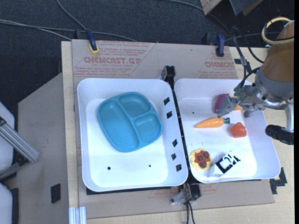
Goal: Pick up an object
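Note:
The right white bin (267, 164) holds a purple toy eggplant (221, 103), an orange carrot (210, 122), a small red-orange piece (238, 130), a round yellow tart with red topping (201, 158) and a black-and-white marker card (227, 162). My gripper (235, 102) hangs low over the bin's upper right part, right beside the eggplant's right side and just above the carrot's leafy end. The grey arm with its orange band (280, 59) comes in from the right. Whether the eggplant is touched or held is unclear.
The left white bin (88, 139) holds a blue divided plate (130, 121). Black clips sit along the divider (174, 125) between the bins. Clamps (92, 44) hold the board at the back. Cables trail behind the bench.

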You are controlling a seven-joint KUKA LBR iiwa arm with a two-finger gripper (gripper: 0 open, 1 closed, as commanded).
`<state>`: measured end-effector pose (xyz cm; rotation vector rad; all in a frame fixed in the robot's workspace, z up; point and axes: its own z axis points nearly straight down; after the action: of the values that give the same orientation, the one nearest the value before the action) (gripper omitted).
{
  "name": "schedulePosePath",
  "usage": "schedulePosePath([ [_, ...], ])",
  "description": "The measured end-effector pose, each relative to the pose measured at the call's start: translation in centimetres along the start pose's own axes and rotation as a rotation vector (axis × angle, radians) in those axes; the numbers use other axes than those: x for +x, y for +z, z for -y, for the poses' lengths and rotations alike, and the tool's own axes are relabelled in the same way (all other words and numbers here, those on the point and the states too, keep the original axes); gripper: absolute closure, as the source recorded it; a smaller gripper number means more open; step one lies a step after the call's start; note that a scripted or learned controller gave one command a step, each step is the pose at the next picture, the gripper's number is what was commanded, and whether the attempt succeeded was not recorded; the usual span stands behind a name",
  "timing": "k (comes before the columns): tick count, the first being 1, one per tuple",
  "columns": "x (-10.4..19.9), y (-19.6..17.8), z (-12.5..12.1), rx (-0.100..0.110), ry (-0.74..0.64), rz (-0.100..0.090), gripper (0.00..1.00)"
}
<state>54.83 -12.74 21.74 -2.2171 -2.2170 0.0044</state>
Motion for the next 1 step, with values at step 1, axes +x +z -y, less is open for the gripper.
schedulePosePath([
  [1,0.38,6.06,-0.57,0.002,0.000,-0.001,0.00],
])
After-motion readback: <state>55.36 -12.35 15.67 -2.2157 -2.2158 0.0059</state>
